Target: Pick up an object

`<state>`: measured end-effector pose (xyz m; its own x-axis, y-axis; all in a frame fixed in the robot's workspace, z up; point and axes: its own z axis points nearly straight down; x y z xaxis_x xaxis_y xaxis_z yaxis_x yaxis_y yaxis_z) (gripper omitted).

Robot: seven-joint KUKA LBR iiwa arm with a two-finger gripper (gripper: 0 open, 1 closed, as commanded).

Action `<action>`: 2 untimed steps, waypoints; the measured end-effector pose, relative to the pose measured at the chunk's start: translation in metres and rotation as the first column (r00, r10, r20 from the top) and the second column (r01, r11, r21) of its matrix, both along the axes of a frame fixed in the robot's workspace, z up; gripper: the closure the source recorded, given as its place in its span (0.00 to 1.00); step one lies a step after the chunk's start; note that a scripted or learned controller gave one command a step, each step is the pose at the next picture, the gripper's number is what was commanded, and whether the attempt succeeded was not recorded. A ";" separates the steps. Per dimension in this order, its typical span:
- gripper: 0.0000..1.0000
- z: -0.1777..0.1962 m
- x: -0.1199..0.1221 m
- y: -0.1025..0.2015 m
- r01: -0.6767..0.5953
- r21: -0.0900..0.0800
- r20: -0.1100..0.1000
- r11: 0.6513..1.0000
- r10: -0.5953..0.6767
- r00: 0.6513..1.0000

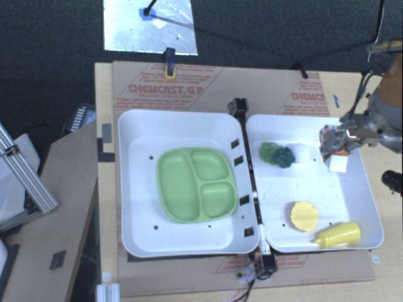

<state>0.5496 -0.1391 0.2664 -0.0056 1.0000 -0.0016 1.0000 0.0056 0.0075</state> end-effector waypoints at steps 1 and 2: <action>1.00 -0.006 -0.002 0.063 -0.005 0.003 -0.006 1.000 0.005 1.000; 1.00 -0.026 0.000 0.117 -0.005 0.004 -0.007 1.000 0.005 1.000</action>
